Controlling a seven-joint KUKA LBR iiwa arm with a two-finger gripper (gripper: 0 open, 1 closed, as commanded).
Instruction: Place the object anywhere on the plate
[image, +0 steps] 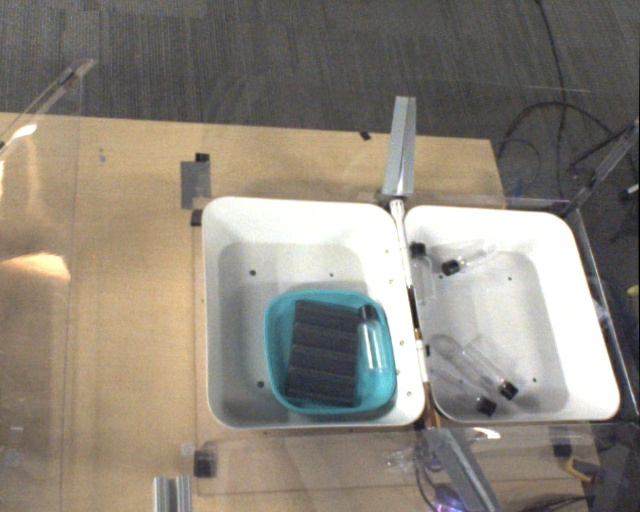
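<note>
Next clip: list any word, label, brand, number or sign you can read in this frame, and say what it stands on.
None can be read.
Dark ribbed rectangular block on the teal rounded plastic plate: no marking visible.
Clear plastic vials with black caps in the right white bin: any label is too small and blurred to tell.
Left white bin and wooden bench: no writing visible.

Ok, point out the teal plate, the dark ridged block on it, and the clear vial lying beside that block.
teal plate (277, 335): camera view, bare left rim.
dark ridged block (322, 353): camera view, middle of its top face.
clear vial (374, 343): camera view, middle of its transparent body.
</note>
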